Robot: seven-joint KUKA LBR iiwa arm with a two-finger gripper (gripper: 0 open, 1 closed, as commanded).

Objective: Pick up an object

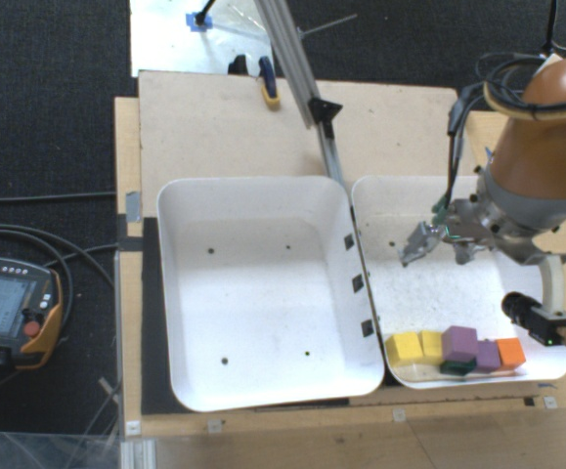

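White bins (263, 203) smooth, glossy plastic; bench (214, 125) matt fibreboard; coloured blocks (458, 350) at lower right matt; arm's orange band (556, 86) glossy.

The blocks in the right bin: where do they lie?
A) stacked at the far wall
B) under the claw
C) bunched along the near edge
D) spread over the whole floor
C: the yellow blocks, purple blocks and orange block sit together along the right bin's near edge.

Arm (546, 179): grey, with an orange domed band above the wrist
Cables (456, 125): black, looped beside the band
Gripper (429, 245): grey metal
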